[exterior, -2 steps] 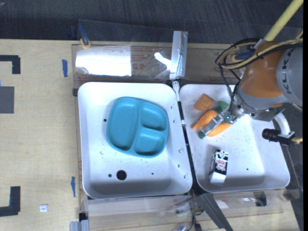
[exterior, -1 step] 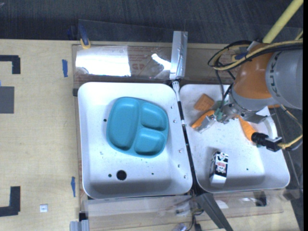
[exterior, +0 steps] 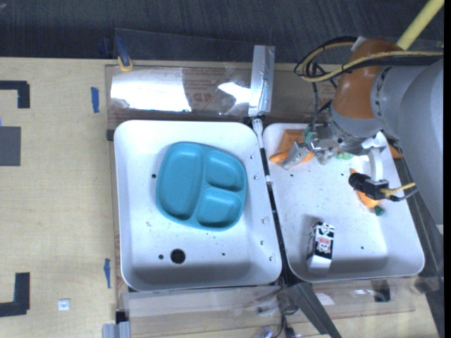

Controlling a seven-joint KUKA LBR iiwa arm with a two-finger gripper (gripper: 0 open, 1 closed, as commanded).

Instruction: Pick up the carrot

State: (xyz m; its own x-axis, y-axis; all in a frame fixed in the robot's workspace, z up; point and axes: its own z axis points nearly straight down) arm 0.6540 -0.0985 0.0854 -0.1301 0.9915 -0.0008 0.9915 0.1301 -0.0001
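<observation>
Carton [exterior: 322,243] stands upright toward the front of the right bin [exterior: 394,255], well in front of the claw [exterior: 315,150], with bare floor between them. The claw hangs close to the bin's back rim and left wall; whether it is spread or pressed together cannot be told. The carrot [exterior: 286,153] lies just to the claw's left, touching or under it. Its long axis slants, with the narrow end pointing away toward the left wall. A blue plate [exterior: 201,184] sits well to the left, in the other bin.

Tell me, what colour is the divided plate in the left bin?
Blue, a teal shade; the camera view shows the divided plate plainly.
</observation>
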